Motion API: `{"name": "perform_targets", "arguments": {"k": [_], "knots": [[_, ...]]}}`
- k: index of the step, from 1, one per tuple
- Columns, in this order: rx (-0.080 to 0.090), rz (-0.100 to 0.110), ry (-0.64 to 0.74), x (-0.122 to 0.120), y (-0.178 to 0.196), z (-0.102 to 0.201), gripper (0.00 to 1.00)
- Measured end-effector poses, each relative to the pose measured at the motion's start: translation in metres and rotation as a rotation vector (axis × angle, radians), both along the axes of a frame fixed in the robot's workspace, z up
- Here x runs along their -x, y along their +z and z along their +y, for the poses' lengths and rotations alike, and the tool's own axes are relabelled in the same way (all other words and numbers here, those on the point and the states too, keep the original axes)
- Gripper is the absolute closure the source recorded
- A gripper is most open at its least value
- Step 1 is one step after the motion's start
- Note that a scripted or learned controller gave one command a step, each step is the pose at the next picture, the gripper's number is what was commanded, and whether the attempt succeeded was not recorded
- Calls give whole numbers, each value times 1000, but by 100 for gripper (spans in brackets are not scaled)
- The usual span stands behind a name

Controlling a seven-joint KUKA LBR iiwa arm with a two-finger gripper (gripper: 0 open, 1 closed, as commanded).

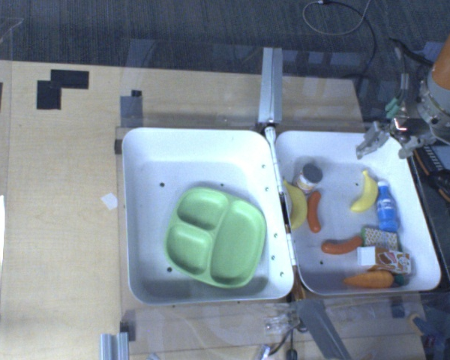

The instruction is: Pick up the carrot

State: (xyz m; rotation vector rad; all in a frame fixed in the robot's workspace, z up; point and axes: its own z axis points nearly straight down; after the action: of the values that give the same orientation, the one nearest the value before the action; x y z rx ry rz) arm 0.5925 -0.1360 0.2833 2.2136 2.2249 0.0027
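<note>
The carrot (369, 280) is orange and lies flat against the front wall of the right bin (429, 272), close to its near right corner. My gripper (388, 142) hangs over that bin's far right corner, well apart from the carrot, which is towards the bin's front. Its two fingers are spread and it is open, with nothing between them.
The right bin also holds two reddish sausages (313, 211) (341, 246), two bananas (367, 192) (295, 205), a blue bottle (388, 208), a small can (310, 175) and small printed packets (394, 261) beside the carrot. A green divided plate (216, 237) lies in the left bin (142, 201).
</note>
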Motion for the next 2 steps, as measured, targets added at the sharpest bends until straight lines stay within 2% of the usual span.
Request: {"name": "perform_targets", "arguments": {"k": [1, 2], "knots": [[-1, 1, -182, -11, -131, 4, 0], [-2, -1, -372, -13, -162, 24, 0]]}}
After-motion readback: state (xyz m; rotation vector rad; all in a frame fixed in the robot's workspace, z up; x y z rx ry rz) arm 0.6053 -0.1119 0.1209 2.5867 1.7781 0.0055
